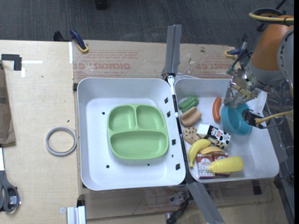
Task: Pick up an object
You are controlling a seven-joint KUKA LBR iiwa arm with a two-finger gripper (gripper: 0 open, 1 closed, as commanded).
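The right bin (261,164) holds several toy foods. Among them are a blue bowl (236,119), a red sausage (216,108), a green vegetable (188,101), a bread roll (190,117) and a cookie (189,134). A banana (197,149), a cow-patterned box (217,135), a red box (203,167) and a yellow bottle (227,164) are there too. My gripper (235,96) hangs at the bin's back right, right over the far rim of the blue bowl. I see nothing lifted off the bin floor.
The left bin (91,162) bears a green divided plate (138,132). On the bench to the left lie a tape ring (60,140), scissors (7,197) and a brown bag (5,111). A grey divider post (173,50) stands between the bins at the back.
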